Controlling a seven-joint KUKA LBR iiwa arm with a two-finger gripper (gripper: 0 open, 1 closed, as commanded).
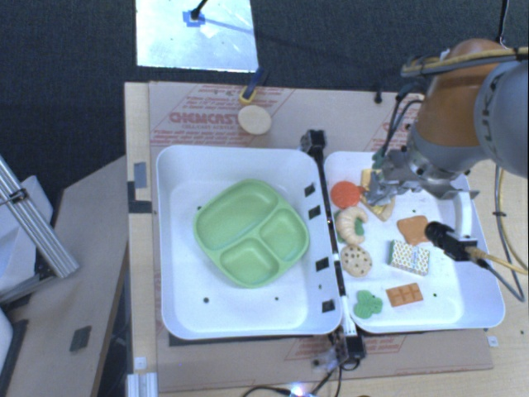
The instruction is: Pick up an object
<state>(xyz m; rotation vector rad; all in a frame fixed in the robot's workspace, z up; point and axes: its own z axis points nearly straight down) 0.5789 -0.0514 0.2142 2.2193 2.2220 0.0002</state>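
Observation:
The right bin [471, 304] holds several toy foods: a red tomato [346, 193], a cream shrimp-like piece [350, 223], a speckled cookie [356, 260], green broccoli [368, 304], an orange waffle [404, 294], a patterned white block [410, 257], an orange toast piece [412, 227] and a yellow piece [380, 211]. My gripper [378, 193] reaches down at the bin's upper part, just right of the tomato and above the yellow piece. Nothing is visibly held between its fingers.
The left bin [178, 304] holds a green divided plate [250, 232]. A black divider [325, 222] runs between the bins. A tan disc [254, 120] lies on the cardboard behind the left bin. A black cylinder [446, 240] on the arm hangs over the right bin.

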